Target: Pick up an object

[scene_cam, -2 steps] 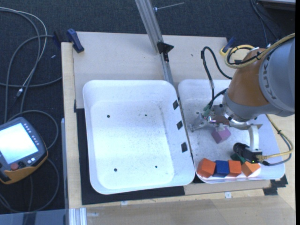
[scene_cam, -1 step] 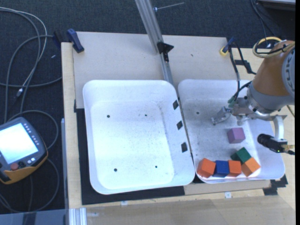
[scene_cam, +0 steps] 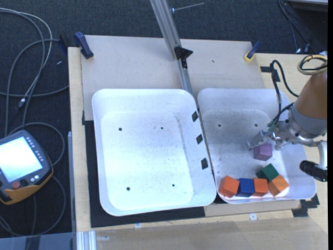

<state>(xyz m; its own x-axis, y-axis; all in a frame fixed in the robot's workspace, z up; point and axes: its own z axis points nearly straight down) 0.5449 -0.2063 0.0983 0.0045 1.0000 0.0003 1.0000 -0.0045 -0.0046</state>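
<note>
Orange block [scene_cam: 229, 186] nearest — pale purple cube [scene_cam: 263, 151] under gripper [scene_cam: 266, 141].

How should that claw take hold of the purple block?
Probably straight from above, closing on two opposite flat sides of the purple block. It sits apart from the row of blocks along the right bin's front edge, with bare floor around it. The gripper hangs just above.

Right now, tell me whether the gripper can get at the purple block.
Probably yes. The gripper hangs just above the purple block, which sits apart from the other blocks in the right bin, with nothing over it.
</note>
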